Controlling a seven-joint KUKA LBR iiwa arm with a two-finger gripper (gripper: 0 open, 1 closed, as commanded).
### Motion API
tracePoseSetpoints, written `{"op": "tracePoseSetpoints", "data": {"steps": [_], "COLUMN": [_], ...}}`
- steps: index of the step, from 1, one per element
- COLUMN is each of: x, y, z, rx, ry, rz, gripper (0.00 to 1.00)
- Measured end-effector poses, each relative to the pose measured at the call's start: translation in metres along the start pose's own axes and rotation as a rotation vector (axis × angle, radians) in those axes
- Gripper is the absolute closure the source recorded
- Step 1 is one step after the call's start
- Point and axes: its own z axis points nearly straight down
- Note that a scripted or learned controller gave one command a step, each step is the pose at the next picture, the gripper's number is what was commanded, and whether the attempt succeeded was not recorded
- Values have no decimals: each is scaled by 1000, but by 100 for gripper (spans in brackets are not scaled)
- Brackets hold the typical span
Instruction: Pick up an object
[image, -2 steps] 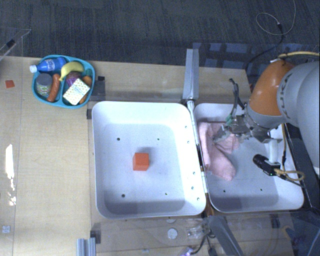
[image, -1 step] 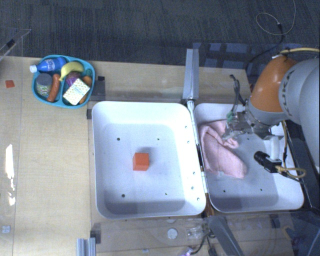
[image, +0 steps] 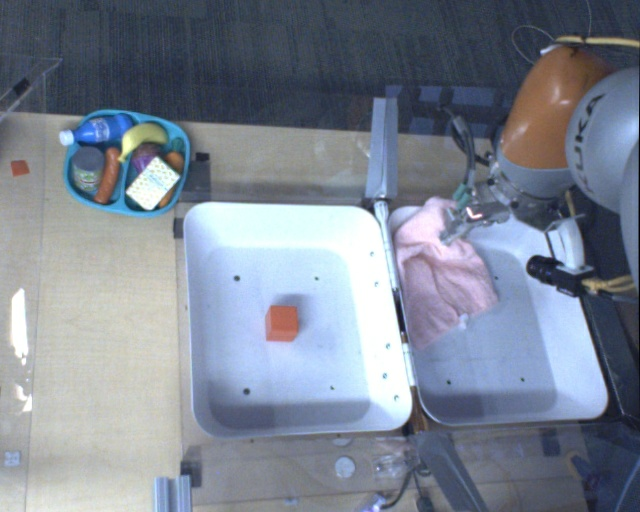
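Hand (image: 462, 222) down at the pink cloth's (image: 443, 270) upper edge in the right bin (image: 560, 385), grip impossible to tell.

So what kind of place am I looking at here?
Most likely a robotics lab's test bench. A grey and orange robot arm reaches over two white bins holding practice items: an orange block and a pink cloth. A blue tray of toy food sits nearby.

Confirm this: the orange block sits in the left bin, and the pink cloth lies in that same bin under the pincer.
Wrong on the cloth. The camera view shows the pink cloth in the right bin, by the pincer. The orange block does sit in the left bin.
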Motion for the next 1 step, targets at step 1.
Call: {"op": "tracePoseSetpoints", "data": {"steps": [1], "x": [0], "y": [0], "z": [0], "rx": [0], "ry": [0], "rz": [0], "gripper": [0]}}
